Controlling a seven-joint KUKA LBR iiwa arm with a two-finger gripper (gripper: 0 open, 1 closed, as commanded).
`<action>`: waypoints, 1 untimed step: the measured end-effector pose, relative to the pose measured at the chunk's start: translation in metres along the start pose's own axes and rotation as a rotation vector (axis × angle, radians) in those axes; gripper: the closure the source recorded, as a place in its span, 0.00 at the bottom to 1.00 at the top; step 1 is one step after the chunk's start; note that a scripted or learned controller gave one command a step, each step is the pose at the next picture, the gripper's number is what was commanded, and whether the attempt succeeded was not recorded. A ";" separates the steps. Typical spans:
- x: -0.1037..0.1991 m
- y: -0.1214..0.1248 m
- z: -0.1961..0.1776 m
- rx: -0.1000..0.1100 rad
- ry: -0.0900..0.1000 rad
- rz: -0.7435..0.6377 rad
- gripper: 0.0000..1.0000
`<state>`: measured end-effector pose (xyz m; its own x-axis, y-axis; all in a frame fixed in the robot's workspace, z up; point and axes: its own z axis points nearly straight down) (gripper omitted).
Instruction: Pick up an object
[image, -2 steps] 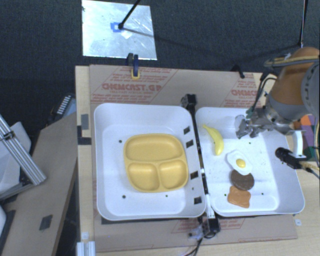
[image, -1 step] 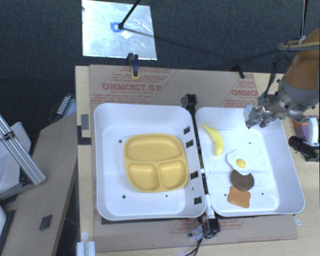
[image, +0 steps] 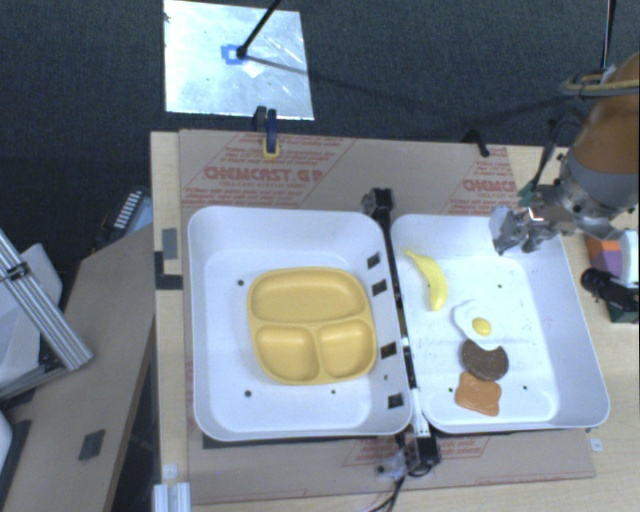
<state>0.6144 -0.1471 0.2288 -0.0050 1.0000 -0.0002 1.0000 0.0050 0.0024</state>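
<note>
The right bin (image: 570, 340) holds a yellow banana (image: 431, 279), a fried egg (image: 476, 323), a brown round patty (image: 485, 360) and an orange toast piece (image: 478, 394). My gripper (image: 518, 233) hangs over the bin's far right corner, well right of and beyond the banana, apart from every object. The grey arm with its orange band (image: 605, 140) comes in from the right edge. Nothing shows between the fingers.
The left bin (image: 215, 300) holds a yellow three-compartment plate (image: 305, 325). A black divider with clips (image: 390, 300) runs between the bins. Cardboard lies under both bins, and a yellow-blue clamp (image: 268, 130) sits at its back edge.
</note>
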 end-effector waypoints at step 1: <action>0.048 -0.009 -0.010 0.002 0.001 -0.002 1.00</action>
<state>0.6055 -0.0987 0.2384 -0.0075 1.0000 0.0009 1.0000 0.0075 0.0009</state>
